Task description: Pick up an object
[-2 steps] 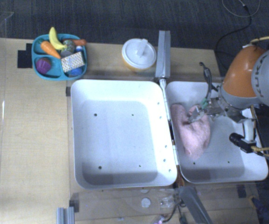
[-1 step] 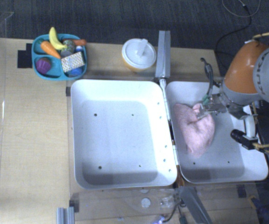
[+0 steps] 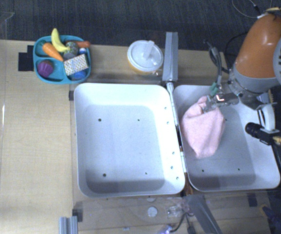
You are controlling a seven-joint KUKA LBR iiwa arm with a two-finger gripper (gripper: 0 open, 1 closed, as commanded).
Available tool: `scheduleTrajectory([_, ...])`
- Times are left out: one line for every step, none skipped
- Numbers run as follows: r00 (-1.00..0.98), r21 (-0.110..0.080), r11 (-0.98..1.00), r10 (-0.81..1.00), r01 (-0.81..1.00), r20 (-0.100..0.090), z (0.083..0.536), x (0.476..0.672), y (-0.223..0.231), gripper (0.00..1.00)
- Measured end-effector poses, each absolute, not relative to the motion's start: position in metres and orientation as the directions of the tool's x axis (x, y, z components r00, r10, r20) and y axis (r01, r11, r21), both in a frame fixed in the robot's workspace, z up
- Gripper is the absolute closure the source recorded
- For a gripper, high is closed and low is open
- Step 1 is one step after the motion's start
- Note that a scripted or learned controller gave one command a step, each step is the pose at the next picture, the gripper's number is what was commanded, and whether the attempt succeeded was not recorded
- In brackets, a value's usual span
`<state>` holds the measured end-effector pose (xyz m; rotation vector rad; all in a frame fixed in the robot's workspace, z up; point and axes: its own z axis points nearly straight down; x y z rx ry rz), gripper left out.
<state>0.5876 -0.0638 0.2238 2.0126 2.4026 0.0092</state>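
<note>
A pink cloth [image 3: 203,130] is in the right bin [image 3: 257,172], over its left half. Its upper corner is drawn up into a peak at my gripper [image 3: 213,100], and the rest drapes down and to the left from there. The gripper is shut on that corner of the cloth. The arm's orange band and grey wrist sit just to the upper right of it, over the bin's far right corner.
The left bin [image 3: 125,179] lies beside the right one, with a grey divider rail [image 3: 170,57] rising between them at the back. A blue tray of toy food [image 3: 62,57] and a white lidded container [image 3: 145,56] stand behind the left bin.
</note>
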Motion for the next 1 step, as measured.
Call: scheduleTrajectory([-0.451, 0.006, 0.451, 0.893, 0.893, -0.004, 0.1944, 0.6658, -0.0728, 1.0])
